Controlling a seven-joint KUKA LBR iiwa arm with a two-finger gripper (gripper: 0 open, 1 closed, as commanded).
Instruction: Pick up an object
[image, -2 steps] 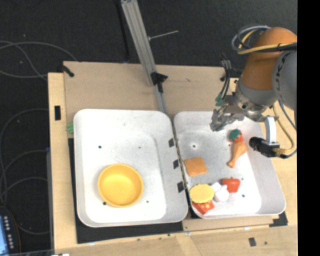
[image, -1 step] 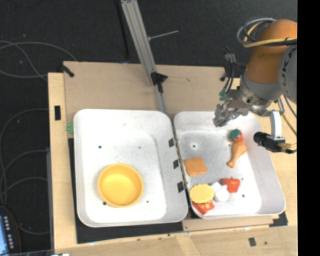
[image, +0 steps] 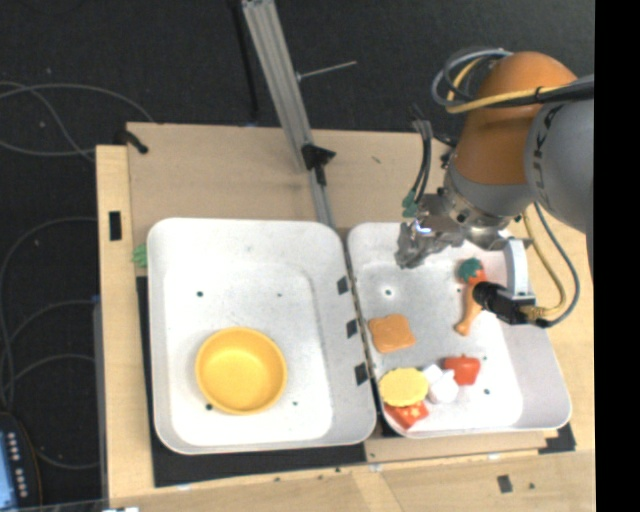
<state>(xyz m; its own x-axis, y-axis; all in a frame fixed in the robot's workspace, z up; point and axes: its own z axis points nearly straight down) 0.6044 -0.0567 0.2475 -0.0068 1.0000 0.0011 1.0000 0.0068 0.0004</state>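
Nearest, low in the right bin (image: 535, 385): yellow burger-like toy (image: 404, 386), red piece (image: 461, 369), white piece (image: 441, 388), clustered together; tan square toy (image: 391, 332) just above. Orange carrot-shaped toy (image: 468, 305) near the right wall. Yellow bowl (image: 240, 369) in the left bin (image: 180, 250). Gripper (image: 412, 245) over the right bin's upper part, nothing seen between; spread or pressed together, cannot tell
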